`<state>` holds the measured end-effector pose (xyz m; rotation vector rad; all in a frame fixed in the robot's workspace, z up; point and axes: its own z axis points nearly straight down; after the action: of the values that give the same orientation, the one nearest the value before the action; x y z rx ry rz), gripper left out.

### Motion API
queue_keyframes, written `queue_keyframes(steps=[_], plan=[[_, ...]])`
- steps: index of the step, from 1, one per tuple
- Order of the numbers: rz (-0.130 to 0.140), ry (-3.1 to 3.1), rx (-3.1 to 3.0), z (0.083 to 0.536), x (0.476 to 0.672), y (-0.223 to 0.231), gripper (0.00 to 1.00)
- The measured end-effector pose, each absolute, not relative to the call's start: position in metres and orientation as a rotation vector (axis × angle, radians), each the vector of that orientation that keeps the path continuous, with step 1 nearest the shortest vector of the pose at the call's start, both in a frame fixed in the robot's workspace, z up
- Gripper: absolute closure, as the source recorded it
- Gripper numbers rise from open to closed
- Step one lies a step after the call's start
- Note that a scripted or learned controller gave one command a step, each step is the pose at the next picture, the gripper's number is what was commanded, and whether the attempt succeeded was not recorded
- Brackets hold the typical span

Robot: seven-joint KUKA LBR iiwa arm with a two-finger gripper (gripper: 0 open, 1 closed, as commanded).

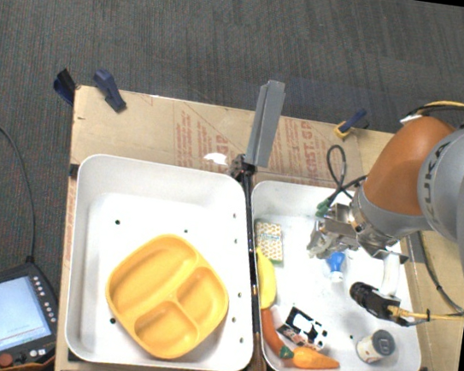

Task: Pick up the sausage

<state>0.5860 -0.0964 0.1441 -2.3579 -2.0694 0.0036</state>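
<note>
The sausage (272, 330) is a short reddish-brown link lying in the right bin (411, 289), against its left wall near the front corner. A yellow banana (265, 280) lies just behind it and an orange carrot (312, 361) just in front. My gripper (327, 242) hangs over the middle of the right bin, well behind and to the right of the sausage, not touching it. A small blue thing (336, 262) shows right below the gripper; whether it is between the fingers is unclear.
A patterned packet (269, 240), a black-and-white piece (304, 327) and a grey round thing (374, 347) also lie in the right bin. The left bin (95, 203) holds a yellow divided plate (168, 296). A grey post (265, 125) stands behind the bins.
</note>
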Motion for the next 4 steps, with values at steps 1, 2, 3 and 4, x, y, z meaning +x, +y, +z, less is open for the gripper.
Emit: queue_keyframes(steps=[1,2,3,4], plan=[[0.002,-2.245,-2.194,0.122,0.606,-0.141,1.0],[0.001,-2.201,-2.239,0.187,0.634,-0.07,1.0],[0.002,-2.435,-1.981,0.116,0.644,-0.126,1.0],[0.0,-2.296,-2.142,0.187,0.633,-0.042,1.0]])
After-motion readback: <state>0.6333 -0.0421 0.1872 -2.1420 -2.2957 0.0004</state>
